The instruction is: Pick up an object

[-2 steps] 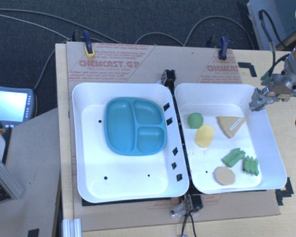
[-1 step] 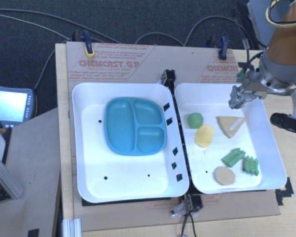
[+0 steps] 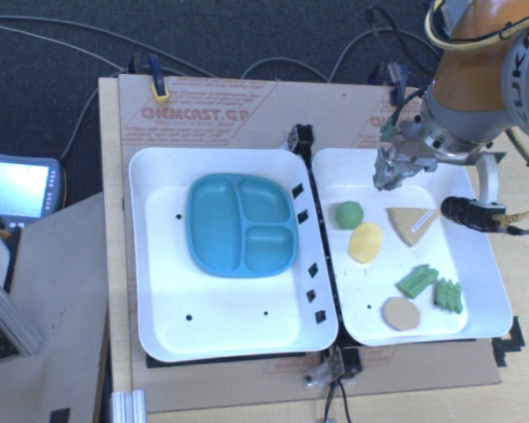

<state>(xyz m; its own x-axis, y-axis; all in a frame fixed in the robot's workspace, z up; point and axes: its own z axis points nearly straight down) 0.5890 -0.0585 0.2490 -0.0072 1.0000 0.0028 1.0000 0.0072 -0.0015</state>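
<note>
Red "CHEMCAST" lettering marks the brown board (image 3: pixel 203 104) behind both bins.

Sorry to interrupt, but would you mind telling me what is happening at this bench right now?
A KUKA arm reaches in from the right, with its claw over the upper part of the right bin. That bin holds a green ball, a yellow piece, a tan wedge, two green pieces and a tan round piece. Nothing is between its fingers. The left bin holds a blue divided tray.
</note>
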